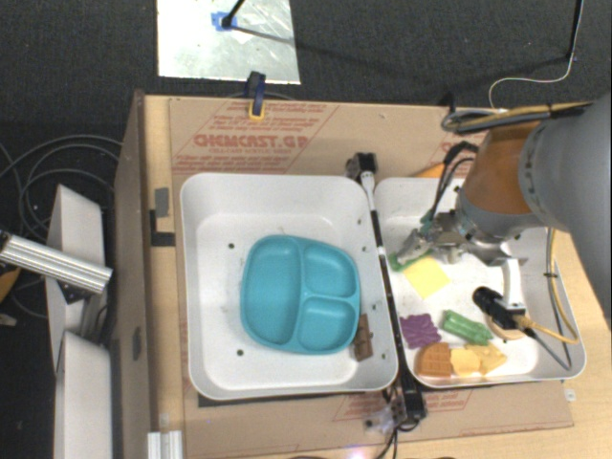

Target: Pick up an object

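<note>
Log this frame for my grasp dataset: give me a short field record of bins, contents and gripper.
left bin: teal divided plate, small brown piece beside it
right bin: yellow square, purple piece, green piece, orange waffle-like piece, pale yellow piece
gripper: low over the yellow square's upper edge
held: nothing visibly

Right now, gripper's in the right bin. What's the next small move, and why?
Probably a short descent onto the yellow block. The gripper sits at that block's upper-left edge, near the bin's left wall, and nothing shows between its fingers. The purple piece and green piece lie farther away.
</note>
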`<state>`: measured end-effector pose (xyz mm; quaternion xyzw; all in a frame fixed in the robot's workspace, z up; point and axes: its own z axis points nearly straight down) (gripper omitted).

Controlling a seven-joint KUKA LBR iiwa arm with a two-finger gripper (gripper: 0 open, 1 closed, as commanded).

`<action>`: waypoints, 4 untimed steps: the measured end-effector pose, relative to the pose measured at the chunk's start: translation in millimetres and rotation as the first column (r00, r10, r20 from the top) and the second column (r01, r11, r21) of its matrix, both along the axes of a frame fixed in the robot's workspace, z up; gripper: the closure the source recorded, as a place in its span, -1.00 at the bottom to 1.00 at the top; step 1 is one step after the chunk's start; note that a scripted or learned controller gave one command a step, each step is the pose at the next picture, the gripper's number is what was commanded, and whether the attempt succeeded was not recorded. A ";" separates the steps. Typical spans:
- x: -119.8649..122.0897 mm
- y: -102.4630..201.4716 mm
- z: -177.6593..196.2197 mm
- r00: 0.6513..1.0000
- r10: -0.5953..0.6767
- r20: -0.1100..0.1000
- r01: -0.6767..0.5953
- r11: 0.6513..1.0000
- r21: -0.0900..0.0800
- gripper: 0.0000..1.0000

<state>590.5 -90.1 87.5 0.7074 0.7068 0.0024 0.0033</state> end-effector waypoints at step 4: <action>-14.3 -2.2 0.2 1.000 0.002 0.003 -0.002 1.000 0.000 -1.00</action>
